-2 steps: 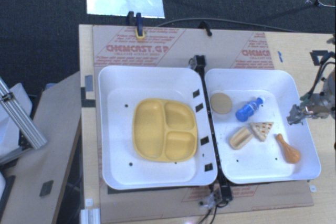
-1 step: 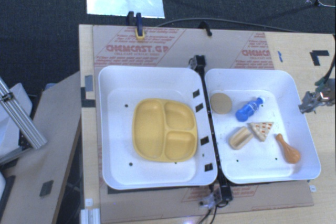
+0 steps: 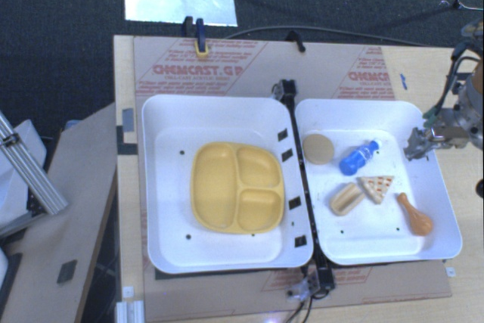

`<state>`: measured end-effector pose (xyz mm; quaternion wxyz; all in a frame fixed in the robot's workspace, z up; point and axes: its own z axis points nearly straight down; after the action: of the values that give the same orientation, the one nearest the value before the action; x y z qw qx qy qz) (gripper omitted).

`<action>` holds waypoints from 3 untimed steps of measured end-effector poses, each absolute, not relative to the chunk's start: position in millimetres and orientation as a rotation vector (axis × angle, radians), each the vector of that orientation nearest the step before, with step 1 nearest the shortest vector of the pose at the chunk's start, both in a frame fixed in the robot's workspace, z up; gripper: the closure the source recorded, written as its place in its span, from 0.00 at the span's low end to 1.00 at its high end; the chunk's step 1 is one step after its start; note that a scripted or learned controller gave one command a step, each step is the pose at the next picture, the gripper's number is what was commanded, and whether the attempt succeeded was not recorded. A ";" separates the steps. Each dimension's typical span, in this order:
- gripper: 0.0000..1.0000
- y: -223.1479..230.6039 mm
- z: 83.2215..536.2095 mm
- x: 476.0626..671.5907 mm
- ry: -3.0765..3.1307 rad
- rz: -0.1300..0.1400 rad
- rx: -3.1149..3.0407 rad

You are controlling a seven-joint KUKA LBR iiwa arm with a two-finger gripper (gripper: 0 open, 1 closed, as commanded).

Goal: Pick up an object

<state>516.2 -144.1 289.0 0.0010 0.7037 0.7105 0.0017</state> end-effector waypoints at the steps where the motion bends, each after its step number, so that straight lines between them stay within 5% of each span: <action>1: 1.00 -97.8 271.1 526.9 2.231 0.004 2.211; 3: 1.00 7.4 247.4 545.3 2.234 0.004 2.211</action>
<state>545.3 7.4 247.4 -0.0006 0.7034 0.7108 0.0013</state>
